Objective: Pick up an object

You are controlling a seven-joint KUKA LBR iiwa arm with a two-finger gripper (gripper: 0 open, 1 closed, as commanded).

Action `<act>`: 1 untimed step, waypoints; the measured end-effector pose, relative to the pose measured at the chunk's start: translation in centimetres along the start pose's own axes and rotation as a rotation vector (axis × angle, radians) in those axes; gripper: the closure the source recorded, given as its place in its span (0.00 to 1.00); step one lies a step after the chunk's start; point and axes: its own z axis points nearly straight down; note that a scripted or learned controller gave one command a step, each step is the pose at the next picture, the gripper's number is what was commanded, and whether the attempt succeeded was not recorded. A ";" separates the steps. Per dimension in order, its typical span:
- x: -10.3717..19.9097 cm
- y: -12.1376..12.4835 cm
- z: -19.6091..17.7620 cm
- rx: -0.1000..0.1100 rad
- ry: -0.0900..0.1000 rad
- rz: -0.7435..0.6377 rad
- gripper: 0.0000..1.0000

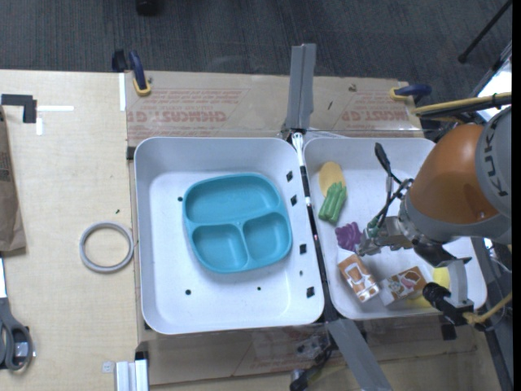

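Observation:
The right bin [358, 149] holds several small toy foods: a yellow piece [330, 173], a green vegetable [332, 203], a purple bunch of grapes [348, 235], a brown-and-white packet [358, 278] and a second brown packet [404, 284] beside a yellow item [440, 278]. My gripper [376, 243] hangs low over the middle of this bin, just right of the grapes and above the brown-and-white packet. I see nothing between its fingers. The grey arm with its orange band [456, 177] covers the bin's right side.
The left bin [163, 218] holds a blue three-compartment plate [236, 222]. On the bench to the left lie a roll of tape [107, 246] and scissors [12, 340]. A grey post [301, 88] stands behind the bins' shared wall.

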 end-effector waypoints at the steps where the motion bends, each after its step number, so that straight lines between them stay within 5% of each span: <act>1: 0.0 0.0 0.0 0.000 0.000 -0.001 0.00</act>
